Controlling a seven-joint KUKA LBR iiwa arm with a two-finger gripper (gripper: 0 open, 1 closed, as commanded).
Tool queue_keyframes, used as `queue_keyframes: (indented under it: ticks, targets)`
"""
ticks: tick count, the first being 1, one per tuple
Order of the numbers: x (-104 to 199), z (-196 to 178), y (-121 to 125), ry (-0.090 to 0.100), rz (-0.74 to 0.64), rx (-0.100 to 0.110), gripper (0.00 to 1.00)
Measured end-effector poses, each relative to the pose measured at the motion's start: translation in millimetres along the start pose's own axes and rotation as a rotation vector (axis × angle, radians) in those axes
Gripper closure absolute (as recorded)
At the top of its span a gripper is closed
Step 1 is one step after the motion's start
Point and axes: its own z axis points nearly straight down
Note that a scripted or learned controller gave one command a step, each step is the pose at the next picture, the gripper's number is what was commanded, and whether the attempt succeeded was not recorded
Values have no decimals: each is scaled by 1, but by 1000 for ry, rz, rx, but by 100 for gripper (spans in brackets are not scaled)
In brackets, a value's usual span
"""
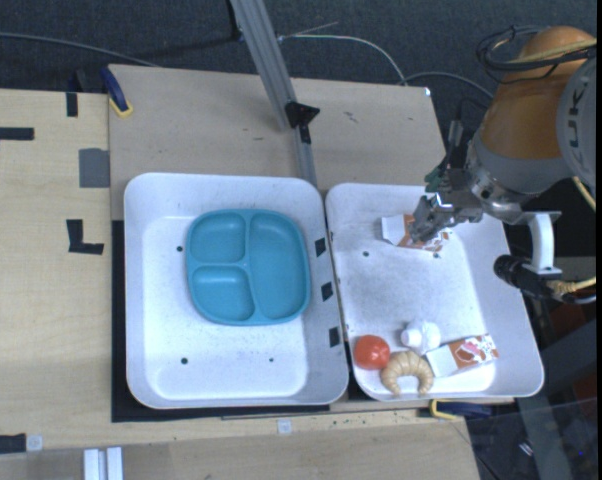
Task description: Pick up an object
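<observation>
- White-and-orange flat packet (399,231), far end of right bin (501,268), lying partly under gripper (428,220).
- Gripper: low over packet; finger state cannot be told.

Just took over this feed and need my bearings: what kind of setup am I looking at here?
Most likely a lab bench for robot picking trials. Two white bins sit side by side on a wooden bench, toy food like a croissant lies in the right one, and the arm's gripper works there.

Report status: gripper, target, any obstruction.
Gripper low over small packet, right bin's far end. Grasp unconfirmed. Nothing crowding it.
</observation>
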Motion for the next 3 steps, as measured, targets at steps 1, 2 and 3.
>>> queue_keyframes:
  ticks: [1, 2, 3]
  targets:
    - [51, -6, -8, 1, -1, -1, 100]
    - [111, 10, -18, 0, -1, 1, 100]
    - [163, 16, -38, 0, -1, 1, 100]
